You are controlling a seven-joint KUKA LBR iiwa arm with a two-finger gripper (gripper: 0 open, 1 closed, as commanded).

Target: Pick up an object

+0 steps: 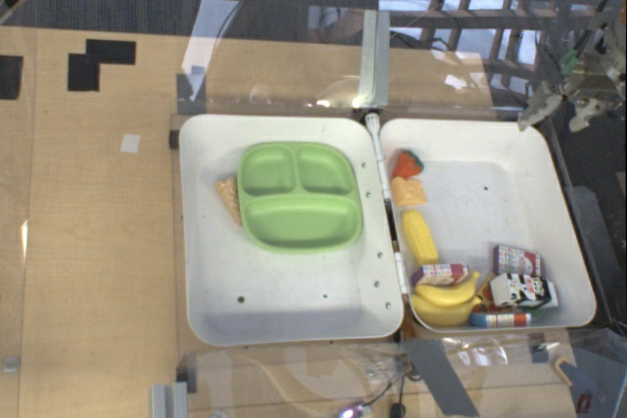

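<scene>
My gripper [555,113] hangs at the far right, above the back right corner of the right bin [490,181]. Its two fingers stand apart, open, with nothing between them. Along that bin's left wall lie a red toy fruit [407,163], an orange piece [409,194] and a yellow corn cob [419,235]. At the front sit a banana [446,299], a small carton [443,273], two printed packets [517,275] and a marker-like tube [502,319]. All of them lie well away from the gripper.
The left bin [294,299] holds a green divided plate [297,196] with a tan cracker [228,199] beside its left edge. A metal divider [375,73] and a clear screen stand behind the bins. The right bin's middle floor is bare.
</scene>
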